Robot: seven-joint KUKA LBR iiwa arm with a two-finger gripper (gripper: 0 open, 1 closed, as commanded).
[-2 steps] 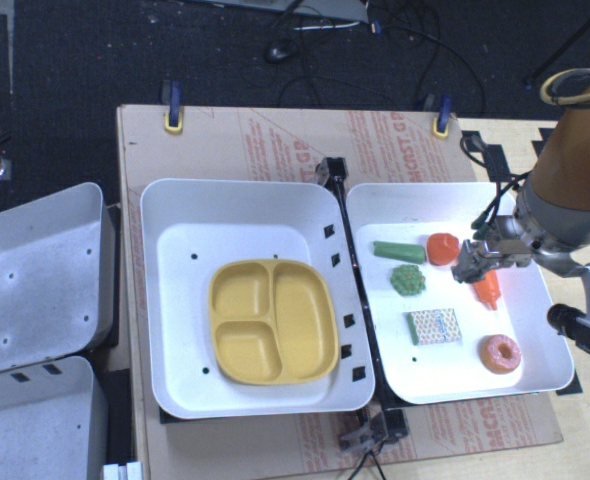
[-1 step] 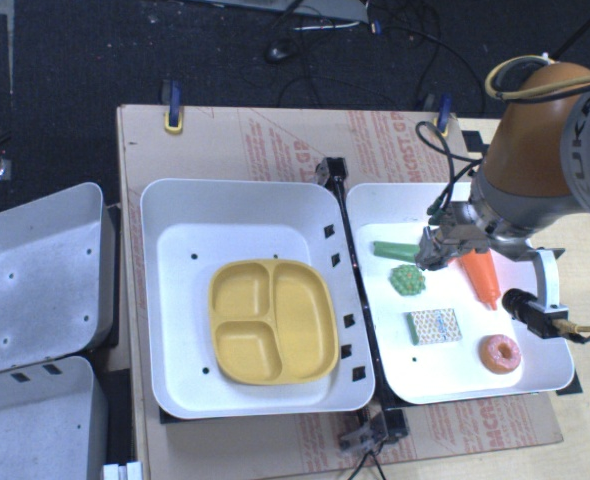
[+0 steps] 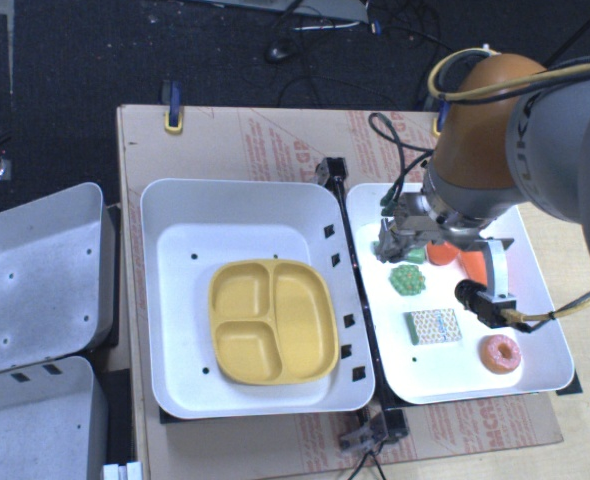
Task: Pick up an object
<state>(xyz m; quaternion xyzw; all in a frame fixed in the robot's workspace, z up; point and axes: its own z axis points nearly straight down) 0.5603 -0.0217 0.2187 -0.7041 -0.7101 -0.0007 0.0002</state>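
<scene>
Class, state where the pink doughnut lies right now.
The pink doughnut lies in the right bin's near right corner, beside the patterned block.

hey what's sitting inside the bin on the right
In the right bin: a green bumpy ball, a patterned block, a pink donut and orange pieces, partly covered by the arm and its hand.

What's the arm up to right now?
Gripper low over right white bin. Hovering by green bumpy ball; nothing seen held. Orange items crowd close beside.

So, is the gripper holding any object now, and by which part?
It cannot be told: the gripper hangs just above the green bumpy ball, with nothing visibly held.
</scene>
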